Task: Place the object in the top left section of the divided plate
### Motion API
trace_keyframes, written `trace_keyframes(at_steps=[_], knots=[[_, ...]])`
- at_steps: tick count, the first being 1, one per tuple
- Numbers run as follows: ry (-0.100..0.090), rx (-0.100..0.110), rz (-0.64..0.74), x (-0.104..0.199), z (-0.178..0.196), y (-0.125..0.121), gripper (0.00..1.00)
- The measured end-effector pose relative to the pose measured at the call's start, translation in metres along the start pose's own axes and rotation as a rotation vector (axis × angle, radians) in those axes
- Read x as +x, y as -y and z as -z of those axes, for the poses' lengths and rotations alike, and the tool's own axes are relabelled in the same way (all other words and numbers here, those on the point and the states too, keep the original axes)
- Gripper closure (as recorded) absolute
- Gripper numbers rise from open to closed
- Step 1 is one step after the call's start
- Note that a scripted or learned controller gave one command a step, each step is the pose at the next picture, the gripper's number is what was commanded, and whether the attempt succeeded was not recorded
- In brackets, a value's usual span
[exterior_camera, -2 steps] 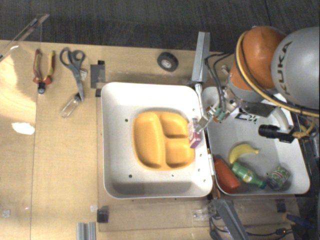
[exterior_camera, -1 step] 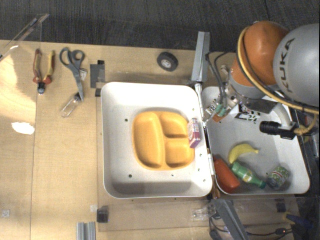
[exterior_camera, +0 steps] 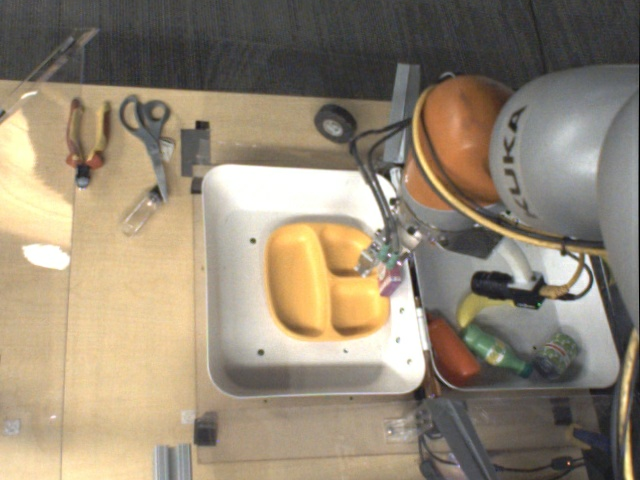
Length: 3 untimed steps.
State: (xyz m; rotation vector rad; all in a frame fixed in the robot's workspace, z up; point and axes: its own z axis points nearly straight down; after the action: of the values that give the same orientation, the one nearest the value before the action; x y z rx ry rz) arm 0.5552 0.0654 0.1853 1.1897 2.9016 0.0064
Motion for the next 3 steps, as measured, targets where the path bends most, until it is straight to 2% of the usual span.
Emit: trace_keyframes(at_steps=[1, 2, 3], knots=[[0.0, -0.001, -0.014, -0.02, 0.0, -0.028, 1.0], [0.002, 0.0, 0.022, -0.043, 0.013, -0.029, 1.0], [0.001, 0.0, 0.022, -0.043, 0.013, -0.03, 0.0]])
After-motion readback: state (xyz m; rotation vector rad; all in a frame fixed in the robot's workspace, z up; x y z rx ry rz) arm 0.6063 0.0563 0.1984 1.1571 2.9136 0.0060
